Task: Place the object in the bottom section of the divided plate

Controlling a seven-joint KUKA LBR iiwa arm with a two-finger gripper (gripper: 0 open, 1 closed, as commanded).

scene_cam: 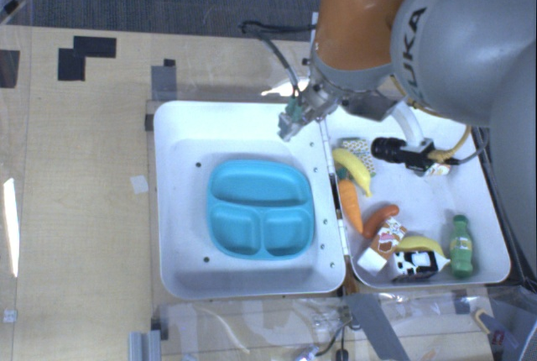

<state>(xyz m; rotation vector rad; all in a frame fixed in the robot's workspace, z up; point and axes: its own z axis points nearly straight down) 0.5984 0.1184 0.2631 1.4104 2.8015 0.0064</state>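
We are looking at two white bins on the surface (pixel 84 208). The left bin (pixel 180 267) is holding one blue divided plate (pixel 262 208), lying flat with its long axis running left to right; its one wide section is facing the far side and its two small sections the near side. The gripper (pixel 295 119) is hanging over the far edge of the wall between the bins, beyond the plate, and we cannot tell whether it is closed or grasping anything. In the right bin (pixel 491 217) we are counting two bananas (pixel 352 169), one carrot (pixel 350 205) pointing toward the near side, one green bottle (pixel 460 245) and a small carton (pixel 388 237), all well apart from the plate.
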